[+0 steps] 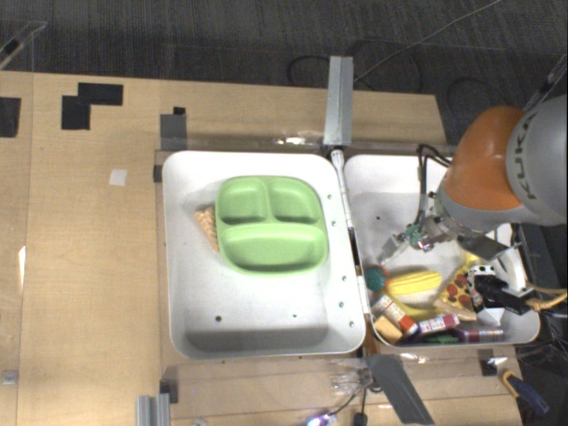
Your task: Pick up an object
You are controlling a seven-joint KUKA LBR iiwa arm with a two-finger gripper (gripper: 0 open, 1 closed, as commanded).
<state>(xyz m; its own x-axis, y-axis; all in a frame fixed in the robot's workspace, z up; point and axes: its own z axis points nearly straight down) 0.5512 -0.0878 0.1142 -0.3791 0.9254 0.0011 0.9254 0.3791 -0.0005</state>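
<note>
My gripper hangs low over the middle of the right bin, under the grey wrist and its orange band. Just below it lies a yellow corn cob, with a small teal object to the corn's left. A pizza-slice toy lies right of the corn. Along the bin's front edge sit a tan block and a dark red tube. Nothing shows between the gripper's tips.
The left bin holds a green divided plate with a tan, grainy object poking out at its left edge. A metal post stands behind the divider between the bins.
</note>
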